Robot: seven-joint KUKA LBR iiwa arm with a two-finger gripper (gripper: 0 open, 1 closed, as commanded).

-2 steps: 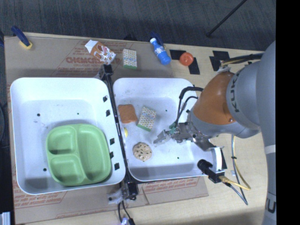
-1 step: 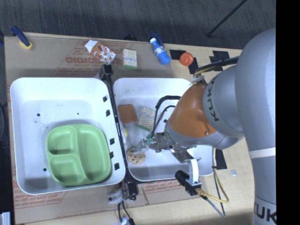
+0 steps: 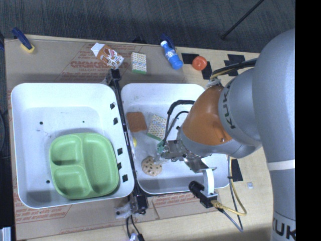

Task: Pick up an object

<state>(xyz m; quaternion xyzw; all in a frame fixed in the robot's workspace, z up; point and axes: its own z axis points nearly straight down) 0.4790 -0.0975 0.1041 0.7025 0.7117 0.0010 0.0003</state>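
A: Reaching in from the right, the grey arm [image 3: 261, 109] with its orange band [image 3: 203, 122] hangs over the right bin [image 3: 165, 92]. Where is its end effector [image 3: 165, 152]?

B: Low in that bin, just above and right of the round cookie [image 3: 151, 166]. Whether it is spread or pressed together, I cannot tell; the wrist hides it.

A: What else lies in there?

B: A brown square piece [image 3: 136, 121] near the left wall, and a pale patterned packet [image 3: 156, 126] just beside it, partly under the arm.

A: And the left bin [image 3: 30, 104]?

B: A green divided tray [image 3: 83, 165] sits toward its front right.

A: On the tabletop [image 3: 55, 51] behind the bins?

B: A blue bottle [image 3: 171, 54], an orange cap [image 3: 199, 63], a small patterned box [image 3: 139, 63] and a crumpled wrapper [image 3: 107, 56]
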